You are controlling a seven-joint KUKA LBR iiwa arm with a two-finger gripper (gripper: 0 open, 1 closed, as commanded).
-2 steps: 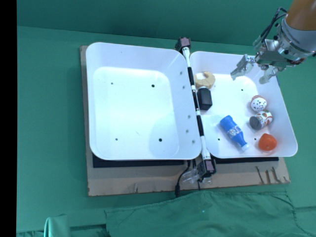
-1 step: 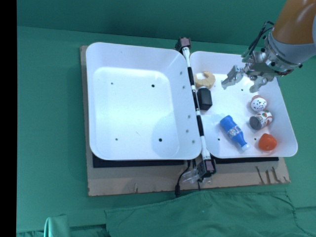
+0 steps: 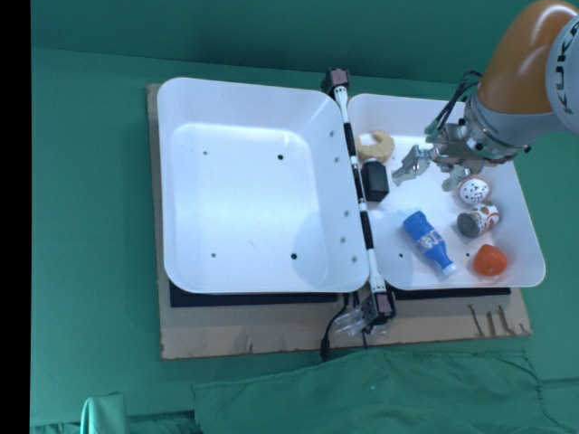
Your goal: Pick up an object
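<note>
— Can you see what the claw [image 3: 427, 172] is doing? 
— Its fingers stand apart with nothing between them, over the far part of the right bin [image 3: 525, 269]. The arm [image 3: 525, 52] is cut off at the right edge.
— And the things in there? 
— A blue bottle [image 3: 428, 242] lies tilted near the middle; an orange piece [image 3: 490, 260] sits in the near right corner. Two small balls [image 3: 475, 206] are beside the claw, one white with spots, markings too small to read. A black block [image 3: 374, 180] lies by the divider, a tan ring [image 3: 375, 145] beyond it
</note>
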